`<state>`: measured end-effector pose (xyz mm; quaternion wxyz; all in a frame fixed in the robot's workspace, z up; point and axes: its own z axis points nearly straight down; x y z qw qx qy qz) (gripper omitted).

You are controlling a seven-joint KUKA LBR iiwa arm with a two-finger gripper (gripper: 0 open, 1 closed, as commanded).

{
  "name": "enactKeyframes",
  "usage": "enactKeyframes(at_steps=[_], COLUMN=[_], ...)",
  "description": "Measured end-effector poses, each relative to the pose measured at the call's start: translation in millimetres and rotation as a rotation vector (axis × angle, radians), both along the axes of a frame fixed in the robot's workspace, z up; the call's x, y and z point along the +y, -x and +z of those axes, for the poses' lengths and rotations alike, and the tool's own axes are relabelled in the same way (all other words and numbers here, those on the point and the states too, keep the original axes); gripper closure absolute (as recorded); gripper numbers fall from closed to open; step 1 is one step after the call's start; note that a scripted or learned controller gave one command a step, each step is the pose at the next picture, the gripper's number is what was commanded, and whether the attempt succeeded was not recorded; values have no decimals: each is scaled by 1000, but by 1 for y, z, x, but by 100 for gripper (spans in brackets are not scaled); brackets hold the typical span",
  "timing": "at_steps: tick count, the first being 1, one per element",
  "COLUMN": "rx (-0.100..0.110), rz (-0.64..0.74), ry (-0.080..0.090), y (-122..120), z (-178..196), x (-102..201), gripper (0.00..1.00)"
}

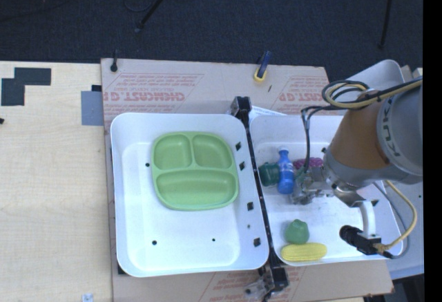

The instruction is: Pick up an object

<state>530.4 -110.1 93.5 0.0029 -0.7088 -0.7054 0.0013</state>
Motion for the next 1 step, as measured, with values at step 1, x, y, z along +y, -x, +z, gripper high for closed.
enactKeyframes(at_steps=[1], rx=[3], rz=[4], ry=[0], y=[2], z=[38], x=[4], gripper=[100])
